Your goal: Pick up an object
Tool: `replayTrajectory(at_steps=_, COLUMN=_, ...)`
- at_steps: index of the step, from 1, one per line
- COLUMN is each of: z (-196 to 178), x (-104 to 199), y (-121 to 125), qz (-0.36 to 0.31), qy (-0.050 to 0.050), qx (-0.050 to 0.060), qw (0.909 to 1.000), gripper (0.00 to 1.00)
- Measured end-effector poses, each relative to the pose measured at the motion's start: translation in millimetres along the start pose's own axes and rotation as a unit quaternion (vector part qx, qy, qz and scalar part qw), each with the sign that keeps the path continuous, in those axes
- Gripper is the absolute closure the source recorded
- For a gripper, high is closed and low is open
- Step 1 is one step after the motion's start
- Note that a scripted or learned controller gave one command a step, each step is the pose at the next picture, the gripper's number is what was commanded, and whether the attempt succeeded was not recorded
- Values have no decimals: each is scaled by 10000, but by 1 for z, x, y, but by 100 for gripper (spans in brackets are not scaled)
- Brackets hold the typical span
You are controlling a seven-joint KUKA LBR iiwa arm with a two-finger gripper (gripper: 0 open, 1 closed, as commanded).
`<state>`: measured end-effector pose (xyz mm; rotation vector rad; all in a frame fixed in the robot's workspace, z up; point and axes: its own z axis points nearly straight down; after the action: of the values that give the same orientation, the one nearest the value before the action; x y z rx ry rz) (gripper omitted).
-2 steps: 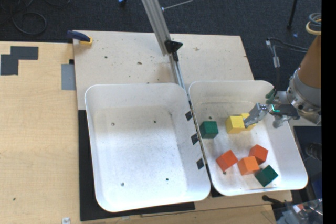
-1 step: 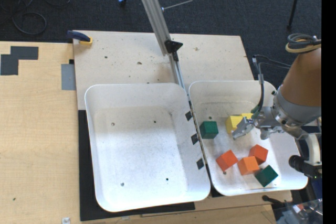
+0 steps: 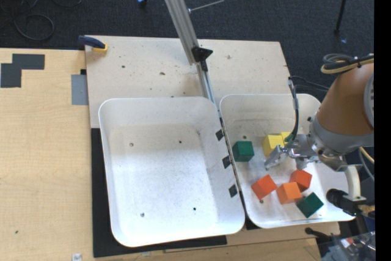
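**Orange band, grey arm**

The arm [image 3: 342,113] is a fat rounded tube, its broad orange band sitting above a grey wrist section. A black cable [image 3: 295,113] loops along its side. The hand [image 3: 282,154] is small, metallic grey, with bare silvery parts.

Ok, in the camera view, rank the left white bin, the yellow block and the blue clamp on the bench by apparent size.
1. Left white plastic bin, by far the largest.
2. Yellow cube-shaped block, partly covered by the gripper.
3. Blue clamp with a yellow tip, at the far bench edge; it looks close to the block, so this order is unsure.
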<state>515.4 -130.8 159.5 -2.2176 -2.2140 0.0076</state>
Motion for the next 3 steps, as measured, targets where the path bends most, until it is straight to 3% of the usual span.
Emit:
replayTrajectory(at_steps=1, z=64, x=4, y=2, qz=3, qy=4, qx=5, qw=10000, gripper=0)
replayTrajectory(at_steps=2, z=51, x=1, y=2, qz=56, qy=-2, qx=-16, qw=10000, gripper=100)
replayTrajectory(at_steps=3, z=-4, x=6, y=-6, qz=20, qy=-10, qx=-54, qw=10000, gripper=100)
